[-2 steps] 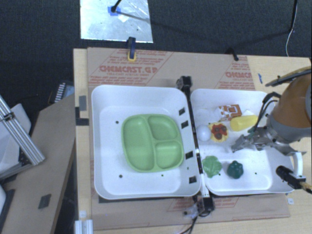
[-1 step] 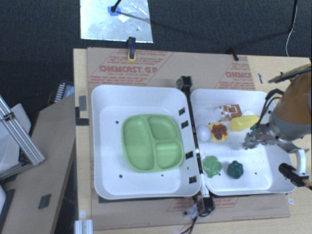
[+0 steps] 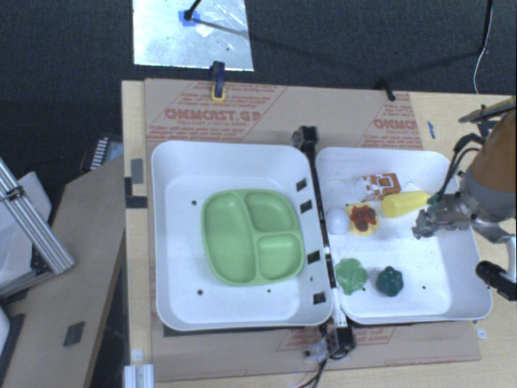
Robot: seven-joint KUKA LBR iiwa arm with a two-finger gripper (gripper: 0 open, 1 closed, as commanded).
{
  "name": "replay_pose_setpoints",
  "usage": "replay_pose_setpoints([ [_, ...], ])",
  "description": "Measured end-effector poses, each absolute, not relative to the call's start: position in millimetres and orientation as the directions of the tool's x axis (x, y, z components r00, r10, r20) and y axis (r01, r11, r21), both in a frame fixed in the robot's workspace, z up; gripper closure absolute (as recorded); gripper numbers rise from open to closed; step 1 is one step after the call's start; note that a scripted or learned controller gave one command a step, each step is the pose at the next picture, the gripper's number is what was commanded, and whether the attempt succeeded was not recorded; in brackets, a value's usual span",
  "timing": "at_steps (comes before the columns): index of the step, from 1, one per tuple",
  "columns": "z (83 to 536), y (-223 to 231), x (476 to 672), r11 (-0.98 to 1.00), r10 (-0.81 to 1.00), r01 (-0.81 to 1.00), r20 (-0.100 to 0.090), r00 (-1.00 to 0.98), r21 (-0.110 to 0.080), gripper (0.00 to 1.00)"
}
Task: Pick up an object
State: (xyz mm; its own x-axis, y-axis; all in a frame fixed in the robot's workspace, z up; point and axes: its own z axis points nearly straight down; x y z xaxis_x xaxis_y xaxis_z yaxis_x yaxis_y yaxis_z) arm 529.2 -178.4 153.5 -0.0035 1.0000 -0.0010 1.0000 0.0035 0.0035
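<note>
**Crowded corner, risky grab**

Camera view: my pincer (image 3: pixel 426 219) hangs low in the right bin (image 3: pixel 420 301), just right of the yellow piece (image 3: pixel 404 204). Can't tell its state. I figure it could nudge that piece into the red-and-yellow toy (image 3: pixel 363 217) and come up with nothing.

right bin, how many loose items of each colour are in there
Green: 2, a light green piece and a dark green piece
Yellow: 1, a banana-like piece
White: 1, a small ball
Red and yellow: 1
Orange and white: 1
Total: 6
</note>
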Motion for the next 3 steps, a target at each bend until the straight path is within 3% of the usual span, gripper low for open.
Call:
replay_pose_setpoints([
  [1, 217, -182, 531.7, 0.004, 1.000, 1.000, -0.003, -0.004, 0.008, 1.00],
  [2, 230, -183, 532.7, 0.004, 1.000, 1.000, -0.001, -0.004, 0.003, 1.00],
  [3, 239, -126, 537.8, 0.010, 1.000, 1.000, 0.001, -0.010, 0.003, 1.00],
])
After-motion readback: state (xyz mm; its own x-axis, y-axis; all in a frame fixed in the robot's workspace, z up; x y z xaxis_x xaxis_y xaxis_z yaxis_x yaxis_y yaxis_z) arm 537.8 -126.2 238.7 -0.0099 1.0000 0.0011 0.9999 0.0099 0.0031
